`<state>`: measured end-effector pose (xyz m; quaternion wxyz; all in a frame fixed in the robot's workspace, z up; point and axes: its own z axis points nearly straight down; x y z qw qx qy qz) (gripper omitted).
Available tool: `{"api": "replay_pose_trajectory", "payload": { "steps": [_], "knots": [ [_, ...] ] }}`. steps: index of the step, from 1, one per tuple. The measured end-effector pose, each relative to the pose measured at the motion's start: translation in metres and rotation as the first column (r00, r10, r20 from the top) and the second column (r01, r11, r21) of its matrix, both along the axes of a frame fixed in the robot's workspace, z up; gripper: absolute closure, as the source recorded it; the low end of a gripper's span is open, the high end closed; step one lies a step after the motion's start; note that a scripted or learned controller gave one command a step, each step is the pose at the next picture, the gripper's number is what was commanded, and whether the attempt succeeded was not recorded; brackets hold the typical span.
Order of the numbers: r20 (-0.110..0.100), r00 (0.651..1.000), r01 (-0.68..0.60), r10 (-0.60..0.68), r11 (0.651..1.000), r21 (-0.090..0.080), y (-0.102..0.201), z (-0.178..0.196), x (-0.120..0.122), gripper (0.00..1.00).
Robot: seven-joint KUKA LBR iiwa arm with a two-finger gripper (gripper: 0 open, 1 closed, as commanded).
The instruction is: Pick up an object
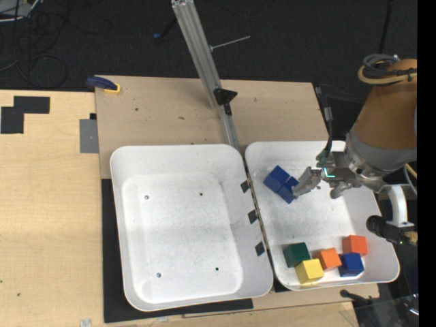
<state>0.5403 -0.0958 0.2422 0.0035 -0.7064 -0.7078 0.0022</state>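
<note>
A dark blue block lies in the upper left part of the right bin. My gripper hangs just to its right, over the bin's upper middle, with its fingers spread and nothing between them. The left finger reaches close to the blue block's right side. Along the bin's near edge sit a green cube, a yellow cube, an orange cube, a small blue cube and a red cube.
The left bin stands beside the right one, joined by black clips. A slanted aluminium bar rises behind the bins. The grey and orange arm overhangs the right bin's far right side.
</note>
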Motion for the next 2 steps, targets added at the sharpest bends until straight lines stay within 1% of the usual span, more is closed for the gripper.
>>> {"api": "replay_pose_trajectory", "payload": {
  "steps": [1,2],
  "knots": [
    [0.005,1.0,0.005,-0.005,1.0,-0.001,-0.002,0.002,0.001,0.0],
    [-0.001,1.0,0.003,-0.003,1.0,0.0,-0.006,-0.056,0.007,0.0]
  ]
}}
